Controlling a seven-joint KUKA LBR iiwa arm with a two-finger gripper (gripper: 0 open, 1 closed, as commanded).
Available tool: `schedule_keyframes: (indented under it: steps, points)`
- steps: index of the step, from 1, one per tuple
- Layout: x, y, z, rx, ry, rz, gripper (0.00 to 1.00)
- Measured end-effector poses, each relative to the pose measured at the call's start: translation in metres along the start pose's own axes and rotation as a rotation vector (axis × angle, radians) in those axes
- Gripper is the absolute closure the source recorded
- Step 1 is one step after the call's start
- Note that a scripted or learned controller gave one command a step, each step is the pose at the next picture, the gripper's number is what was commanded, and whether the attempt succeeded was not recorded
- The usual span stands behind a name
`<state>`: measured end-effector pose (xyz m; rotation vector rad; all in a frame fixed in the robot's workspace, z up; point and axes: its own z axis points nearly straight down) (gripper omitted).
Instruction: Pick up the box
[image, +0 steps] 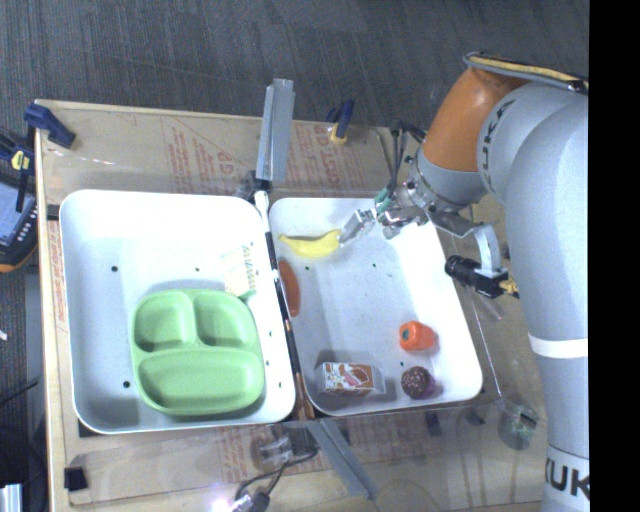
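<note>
Small brown-and-white box (349, 378) flat along right bin's (452, 300) near wall; pincer (358, 226) state unclear.

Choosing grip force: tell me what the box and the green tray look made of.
Small brown-and-white rectangular box: probably printed cardboard, with flat faces, crisp edges and matte graphics. Green three-compartment tray: likely moulded plastic, with uniform colour, rounded corners and a soft sheen.

Box (350, 378) lies at right bin's (452, 300) front edge, gripper (357, 226) by banana (310, 244).
</note>
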<state>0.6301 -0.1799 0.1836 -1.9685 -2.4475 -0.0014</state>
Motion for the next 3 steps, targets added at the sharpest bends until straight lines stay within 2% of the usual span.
schedule_keyframes:
  steps: [1,2,3]
  points:
    - [0.012,-0.086,-0.004,0.001,0.001,-0.087,0.0]
    - [0.045,-0.026,-0.009,0.0,0.001,-0.13,0.0]
    - [-0.021,-0.05,0.009,0.0,0.001,-0.126,0.0]
